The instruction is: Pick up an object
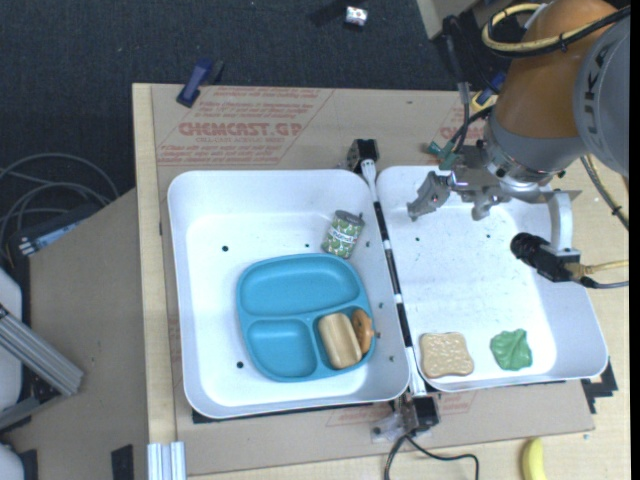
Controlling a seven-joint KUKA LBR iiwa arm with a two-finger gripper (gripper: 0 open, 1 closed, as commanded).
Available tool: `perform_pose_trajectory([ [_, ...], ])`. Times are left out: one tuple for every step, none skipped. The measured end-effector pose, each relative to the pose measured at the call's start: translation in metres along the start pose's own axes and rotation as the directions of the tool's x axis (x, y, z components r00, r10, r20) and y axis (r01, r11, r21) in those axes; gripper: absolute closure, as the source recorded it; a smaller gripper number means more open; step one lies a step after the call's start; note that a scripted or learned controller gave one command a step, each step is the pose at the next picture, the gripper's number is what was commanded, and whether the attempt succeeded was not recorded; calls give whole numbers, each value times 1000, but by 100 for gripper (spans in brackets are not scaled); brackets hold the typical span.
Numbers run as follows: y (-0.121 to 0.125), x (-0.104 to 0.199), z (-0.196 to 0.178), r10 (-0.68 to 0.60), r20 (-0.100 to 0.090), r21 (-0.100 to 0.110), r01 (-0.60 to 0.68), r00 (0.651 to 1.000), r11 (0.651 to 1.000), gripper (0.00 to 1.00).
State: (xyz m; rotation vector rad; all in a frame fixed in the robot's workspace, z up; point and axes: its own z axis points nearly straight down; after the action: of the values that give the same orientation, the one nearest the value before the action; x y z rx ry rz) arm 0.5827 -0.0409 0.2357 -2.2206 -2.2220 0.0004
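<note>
My gripper point(455, 200) hangs over the far part of the right bin point(560, 298), open, with nothing between its fingers point(422, 198). In the near end of that bin lie a tan square cracker point(445, 354) and a green leaf-shaped piece point(511, 349), both well in front of the gripper. The left bin point(200, 258) holds a blue divided plate point(285, 298) with a brown bun point(343, 338) in its near right compartment. A small jar of green bits point(343, 234) lies just beyond the plate, left of the gripper across the bins' shared rim.
A black clip point(362, 153) sits at the far end of the rim between the bins. A black cable fitting point(540, 256) hangs from the wrist over the right bin. A blue object point(198, 81) lies at the board's far left corner, and a yellow thing point(533, 460) lies at the near right.
</note>
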Motion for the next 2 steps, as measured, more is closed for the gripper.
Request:
perform_pose_trajectory([
  [-74, -7, 52, 2, 0, 1, -2, 1000, 1000, 0],
  [16, -54, 127, 1, 1, -1, -1, 1000, 1000, 0],
])
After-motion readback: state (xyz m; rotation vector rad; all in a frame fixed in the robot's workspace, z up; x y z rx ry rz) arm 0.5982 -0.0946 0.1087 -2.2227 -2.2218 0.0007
